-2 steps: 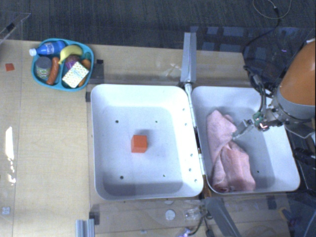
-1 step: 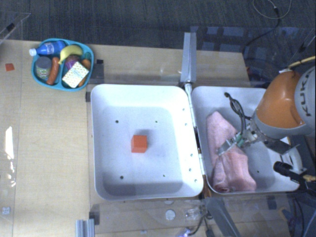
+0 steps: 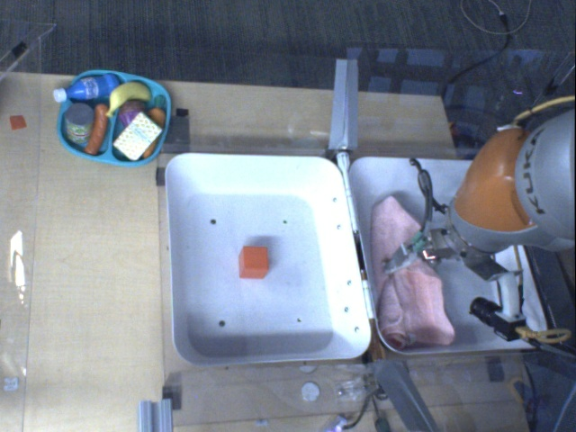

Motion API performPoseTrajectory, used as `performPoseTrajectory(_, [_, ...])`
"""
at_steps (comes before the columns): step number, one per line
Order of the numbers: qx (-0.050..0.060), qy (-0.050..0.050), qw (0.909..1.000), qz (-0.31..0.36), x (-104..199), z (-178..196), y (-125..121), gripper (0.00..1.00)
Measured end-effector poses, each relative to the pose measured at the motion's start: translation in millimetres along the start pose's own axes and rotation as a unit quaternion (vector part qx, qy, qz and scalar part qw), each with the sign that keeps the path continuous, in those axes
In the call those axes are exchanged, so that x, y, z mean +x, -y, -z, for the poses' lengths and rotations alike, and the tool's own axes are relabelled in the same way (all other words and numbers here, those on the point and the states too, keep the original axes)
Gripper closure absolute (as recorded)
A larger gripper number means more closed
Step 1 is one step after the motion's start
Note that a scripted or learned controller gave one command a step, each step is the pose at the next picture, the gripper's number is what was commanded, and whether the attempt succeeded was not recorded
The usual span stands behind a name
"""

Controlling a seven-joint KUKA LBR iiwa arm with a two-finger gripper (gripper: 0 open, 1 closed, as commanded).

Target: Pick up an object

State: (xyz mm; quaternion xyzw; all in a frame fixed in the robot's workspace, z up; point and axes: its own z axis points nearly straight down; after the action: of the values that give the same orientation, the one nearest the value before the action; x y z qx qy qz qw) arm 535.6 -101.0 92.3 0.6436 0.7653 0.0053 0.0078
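Camera view: the gripper sits low in the right bin, right of centre, over a folded pink cloth; jaw spacing cannot be told. An orange cube lies mid-frame in the left bin, well apart from it

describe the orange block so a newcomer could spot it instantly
Find the two white bins side by side on the bench; take the left bin. The orange block sits near the middle of its floor. It is a small hard-edged cube, unlike the soft pink towel in the right bin, where the gripper is.
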Motion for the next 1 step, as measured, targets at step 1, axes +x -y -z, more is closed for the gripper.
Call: performPoseTrajectory(1, [-0.005,0.000,1.0000,0.002,1.1,12.8,-4.2,1.00])
